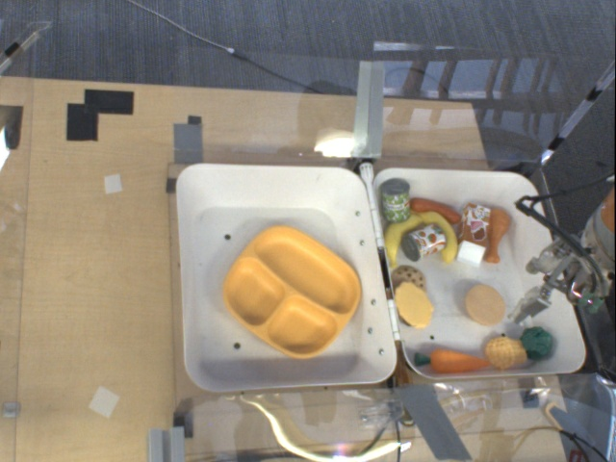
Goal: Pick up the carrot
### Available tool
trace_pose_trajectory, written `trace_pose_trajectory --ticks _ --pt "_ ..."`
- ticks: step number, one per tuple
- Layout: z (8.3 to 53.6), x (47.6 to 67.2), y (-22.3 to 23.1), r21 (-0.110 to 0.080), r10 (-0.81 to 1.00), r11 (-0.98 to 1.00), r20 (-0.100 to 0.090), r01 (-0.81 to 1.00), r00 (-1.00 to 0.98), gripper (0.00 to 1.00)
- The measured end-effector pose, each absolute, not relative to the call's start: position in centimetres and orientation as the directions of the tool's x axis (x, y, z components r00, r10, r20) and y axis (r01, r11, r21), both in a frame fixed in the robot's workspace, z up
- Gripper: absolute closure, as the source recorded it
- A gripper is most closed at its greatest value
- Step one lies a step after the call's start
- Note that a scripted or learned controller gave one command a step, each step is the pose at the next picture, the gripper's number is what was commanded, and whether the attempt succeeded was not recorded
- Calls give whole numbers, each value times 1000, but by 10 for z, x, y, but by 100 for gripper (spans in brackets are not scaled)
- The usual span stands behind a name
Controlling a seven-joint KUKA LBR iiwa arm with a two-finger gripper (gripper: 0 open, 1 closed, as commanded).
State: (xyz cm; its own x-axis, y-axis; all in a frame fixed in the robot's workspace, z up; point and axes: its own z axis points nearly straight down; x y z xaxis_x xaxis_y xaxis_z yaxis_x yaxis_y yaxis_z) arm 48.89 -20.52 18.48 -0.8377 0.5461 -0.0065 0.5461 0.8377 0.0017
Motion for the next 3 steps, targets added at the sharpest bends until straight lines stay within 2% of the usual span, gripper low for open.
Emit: trace_pose_trajectory --ticks 1,2,3 --pt "189 515 -205 3 548 837 -9 548 -836 0" --pt "175 489 -206 4 724 690 -6 724 -690 0" --pt "183 489 -206 5 788 616 -7 788 -616 0"
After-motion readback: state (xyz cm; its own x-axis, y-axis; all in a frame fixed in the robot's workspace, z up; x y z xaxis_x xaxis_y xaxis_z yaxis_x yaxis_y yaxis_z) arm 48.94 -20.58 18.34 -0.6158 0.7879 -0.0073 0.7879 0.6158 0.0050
